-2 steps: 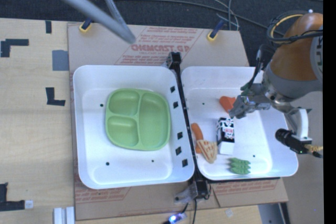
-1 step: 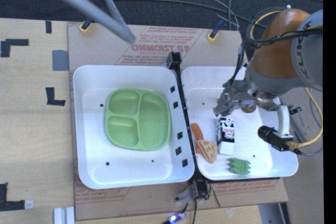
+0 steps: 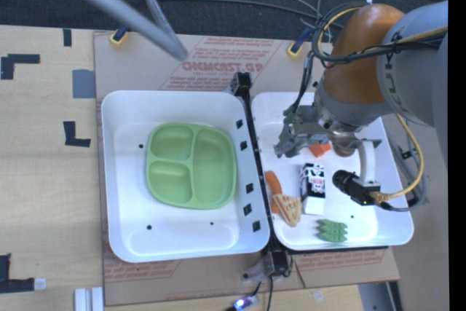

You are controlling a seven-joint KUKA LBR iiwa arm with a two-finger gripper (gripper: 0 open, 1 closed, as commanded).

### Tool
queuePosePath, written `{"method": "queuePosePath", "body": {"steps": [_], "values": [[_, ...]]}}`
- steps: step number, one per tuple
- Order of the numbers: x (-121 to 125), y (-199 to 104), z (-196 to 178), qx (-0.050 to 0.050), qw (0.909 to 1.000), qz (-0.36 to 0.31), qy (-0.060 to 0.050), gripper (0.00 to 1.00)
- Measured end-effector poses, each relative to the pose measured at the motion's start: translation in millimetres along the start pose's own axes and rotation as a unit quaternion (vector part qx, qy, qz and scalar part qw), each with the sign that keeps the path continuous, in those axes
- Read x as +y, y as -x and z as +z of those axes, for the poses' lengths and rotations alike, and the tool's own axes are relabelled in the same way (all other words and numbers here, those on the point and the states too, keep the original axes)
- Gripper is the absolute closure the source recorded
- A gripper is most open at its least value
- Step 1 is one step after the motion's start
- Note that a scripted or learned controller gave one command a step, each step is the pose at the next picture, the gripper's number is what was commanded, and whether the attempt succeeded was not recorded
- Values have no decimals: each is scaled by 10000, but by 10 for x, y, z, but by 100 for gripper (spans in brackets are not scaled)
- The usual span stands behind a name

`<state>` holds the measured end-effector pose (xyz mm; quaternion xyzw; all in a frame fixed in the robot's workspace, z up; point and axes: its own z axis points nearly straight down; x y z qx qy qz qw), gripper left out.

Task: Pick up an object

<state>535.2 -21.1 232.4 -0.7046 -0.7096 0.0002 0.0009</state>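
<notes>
The arm (image 3: 378, 62) reaches in from the right and hangs over the right bin (image 3: 393, 229), its orange band above the wrist. The gripper (image 3: 295, 142) sits low over the bin's upper left part, near the divider between the two bins; whether it is apart or together cannot be told from here, since its dark metal parts blur together. Just beside it, toward the bin's middle, lies a small orange block (image 3: 319, 150), partly hidden under the wrist; nothing is visibly clamped. Below, a black-and-white carton (image 3: 314, 187) lies near the bin's centre. To its left, along the divider edge, lies a carrot (image 3: 273, 182), and touching its lower end is a tan waffle piece (image 3: 289, 210). A green toy (image 3: 332, 231) rests near the bin's lower edge, below the carton. A black cylinder (image 3: 352, 187) on the arm's side sticks out over the bin's right half, with a yellow cable (image 3: 408, 186) looping from it. The left bin (image 3: 120, 178) holds a green divided plate (image 3: 192, 164), lying flat in its centre.
</notes>
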Motion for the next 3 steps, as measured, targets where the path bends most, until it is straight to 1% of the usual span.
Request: {"method": "queuePosePath", "body": {"steps": [1,2,3], "values": [[42,-501,-71,2,10000,1,0,100],[159,-1046,-89,2,10000,-3,2,100],[155,-1011,-88,-7,10000,21,-4,0]]}}
